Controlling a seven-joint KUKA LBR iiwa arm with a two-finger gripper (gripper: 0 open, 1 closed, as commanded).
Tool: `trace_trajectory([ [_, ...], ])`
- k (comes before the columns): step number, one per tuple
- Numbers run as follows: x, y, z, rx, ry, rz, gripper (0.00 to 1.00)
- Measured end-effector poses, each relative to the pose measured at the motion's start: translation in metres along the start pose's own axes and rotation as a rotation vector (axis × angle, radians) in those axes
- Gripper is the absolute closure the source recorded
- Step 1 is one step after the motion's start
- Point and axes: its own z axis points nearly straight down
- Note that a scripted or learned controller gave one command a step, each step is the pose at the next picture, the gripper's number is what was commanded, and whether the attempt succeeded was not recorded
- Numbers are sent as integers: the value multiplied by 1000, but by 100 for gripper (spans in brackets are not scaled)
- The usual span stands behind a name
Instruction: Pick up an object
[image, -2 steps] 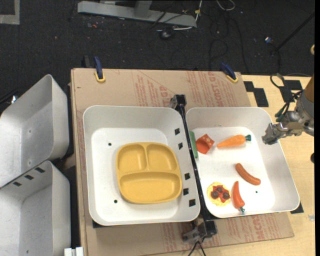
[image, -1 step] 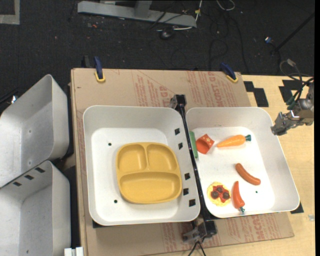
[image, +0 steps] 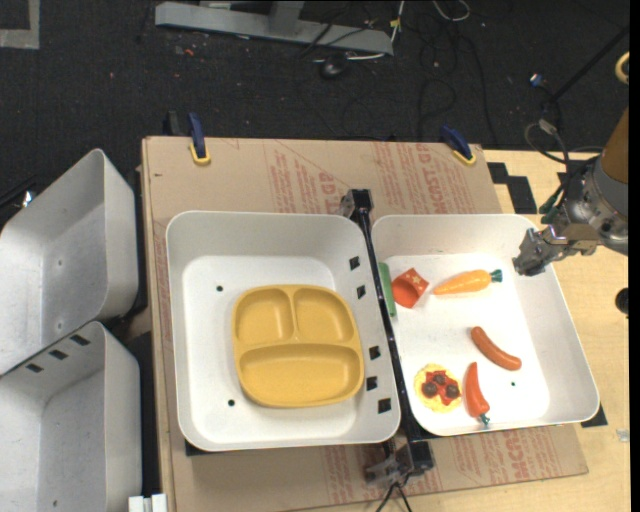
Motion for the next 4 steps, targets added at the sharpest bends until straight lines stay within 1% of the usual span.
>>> trace_trajectory([
  [2,108,-18,-2,2,0,-1,100],
  [3,159,-17,0,1,0,-1,100],
  [4,213,-23,2,2,0,-2,100],
])
